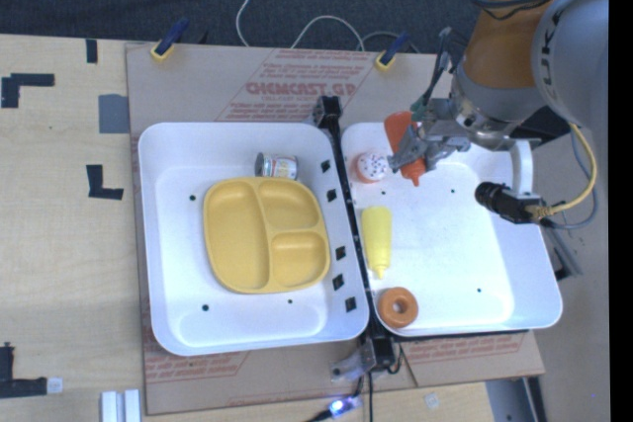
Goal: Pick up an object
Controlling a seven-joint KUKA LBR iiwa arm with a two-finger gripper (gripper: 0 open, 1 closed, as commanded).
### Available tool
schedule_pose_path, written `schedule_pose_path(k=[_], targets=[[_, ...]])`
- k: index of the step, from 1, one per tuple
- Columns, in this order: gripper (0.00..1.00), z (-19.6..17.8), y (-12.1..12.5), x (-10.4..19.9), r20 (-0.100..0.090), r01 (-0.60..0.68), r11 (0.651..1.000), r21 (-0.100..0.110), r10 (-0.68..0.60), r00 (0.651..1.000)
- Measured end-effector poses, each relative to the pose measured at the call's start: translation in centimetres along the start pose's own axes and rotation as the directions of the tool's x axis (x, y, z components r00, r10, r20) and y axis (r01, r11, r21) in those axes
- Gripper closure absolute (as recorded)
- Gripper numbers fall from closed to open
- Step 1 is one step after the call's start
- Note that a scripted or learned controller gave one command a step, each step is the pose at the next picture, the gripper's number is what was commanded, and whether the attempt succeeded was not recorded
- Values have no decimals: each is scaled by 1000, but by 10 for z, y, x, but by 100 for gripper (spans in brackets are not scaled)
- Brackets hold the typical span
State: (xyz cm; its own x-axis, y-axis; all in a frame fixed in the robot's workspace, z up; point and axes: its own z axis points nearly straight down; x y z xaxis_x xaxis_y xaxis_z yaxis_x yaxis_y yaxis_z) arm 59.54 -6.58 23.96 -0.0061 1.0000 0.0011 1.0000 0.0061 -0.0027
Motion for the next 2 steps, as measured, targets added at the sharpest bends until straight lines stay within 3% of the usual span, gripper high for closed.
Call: schedule_pose_path(k=[2], targets=[[100, 11, 15, 111, 0, 1, 1000, -2, -1, 1000]])
